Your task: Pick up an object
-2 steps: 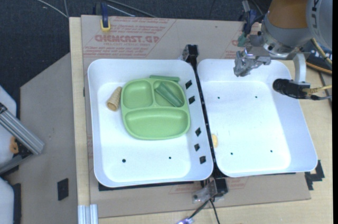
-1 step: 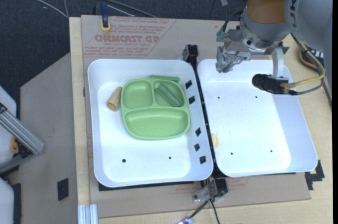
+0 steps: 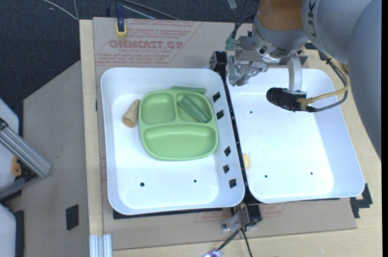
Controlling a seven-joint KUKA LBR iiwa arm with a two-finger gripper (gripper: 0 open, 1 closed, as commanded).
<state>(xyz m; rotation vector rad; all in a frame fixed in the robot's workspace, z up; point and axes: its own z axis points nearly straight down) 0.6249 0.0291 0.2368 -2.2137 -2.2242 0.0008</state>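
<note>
We find a light green, three-compartment plastic plate lying flat in the left white bin, with a small tan ice-cream-cone-shaped piece just beside its left edge. The gripper hangs over the bins' shared rim at the far side; whether it is parted or closed we cannot tell.

Two shallow white plastic bins sitting side by side: left bin, right bin. One green three-compartment plastic plate lying in left bin. One tan ridged cone lying beside plate. One small yellowish bit lying in right bin.
</note>
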